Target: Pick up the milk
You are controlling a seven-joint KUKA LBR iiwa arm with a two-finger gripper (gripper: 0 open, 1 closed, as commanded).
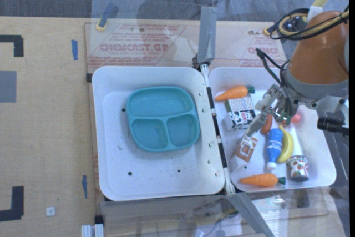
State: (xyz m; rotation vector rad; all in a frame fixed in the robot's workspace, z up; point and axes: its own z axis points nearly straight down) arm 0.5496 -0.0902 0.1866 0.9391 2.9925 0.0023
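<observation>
Camera view, looking down on the bench: the milk carton (241, 117), white with black cow patches, lies on its side in the upper left part of the right bin (327, 166), close to the wall between the two bins. It rests on the bin floor and nothing grips it. A carrot (231, 93) lies just above the carton, its green end pointing right. Below the carton, a small brown and white box (246, 148) sits tilted, and a blue bottle (273, 147) with a white cap stands just right of that box. A banana (287, 145) lies against the bottle's right side. A second carrot (260, 180) lies along the bin's lower edge, with a small can (298, 168) to its right. The gripper (274, 107) hangs over the middle of this bin, immediately right of the carton and over a red item that is mostly hidden beneath it. Its fingers point down and left toward the carton; whether they are spread or closed cannot be told from this angle. The grey and orange arm (319, 47) enters from the right, above the bin's upper right corner. The left bin (111, 175) holds a teal divided plate (163, 118), set slightly above its centre, well apart from the carton.
</observation>
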